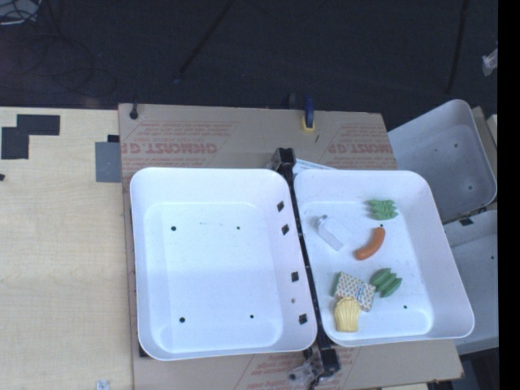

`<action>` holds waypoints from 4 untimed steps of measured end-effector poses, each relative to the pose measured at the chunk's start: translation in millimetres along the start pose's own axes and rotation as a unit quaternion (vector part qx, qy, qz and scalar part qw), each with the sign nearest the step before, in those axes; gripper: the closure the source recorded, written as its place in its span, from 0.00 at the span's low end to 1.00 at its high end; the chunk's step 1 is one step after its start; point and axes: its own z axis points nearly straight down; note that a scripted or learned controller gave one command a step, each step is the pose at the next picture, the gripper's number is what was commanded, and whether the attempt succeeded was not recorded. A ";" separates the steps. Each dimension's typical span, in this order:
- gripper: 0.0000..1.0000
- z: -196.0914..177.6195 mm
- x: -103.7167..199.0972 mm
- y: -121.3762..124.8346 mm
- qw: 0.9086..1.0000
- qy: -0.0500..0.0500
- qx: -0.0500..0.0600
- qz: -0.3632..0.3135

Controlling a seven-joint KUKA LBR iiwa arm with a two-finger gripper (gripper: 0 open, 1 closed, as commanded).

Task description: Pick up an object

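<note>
two white bins sit side by side on a brown board on the bench. the left bin (154,218) has nothing lying on its floor, just a few dark dots. the right bin (422,218) holds all the objects. a green piece (382,210) lies near its far right corner, and a clear small bottle (331,231) lies left of it, toward the divider between the bins. an orange sausage (370,244) lies slanted just right of the bottle, apart from it. nearer the front, a second green piece (386,282) lies beside a patterned pouch (355,290), close to touching it. a yellow corn cob (347,314) touches the pouch's near edge. the gripper's state cannot be told.
</note>
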 end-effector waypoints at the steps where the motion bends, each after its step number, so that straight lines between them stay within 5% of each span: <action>1: 1.00 1.0 3.0 1.1 1.000 0.003 0.010 -0.004; 3: 1.00 223.5 57.5 -156.1 1.000 0.006 0.016 0.003; 4: 1.00 213.5 158.9 -163.8 1.000 0.005 0.010 -0.003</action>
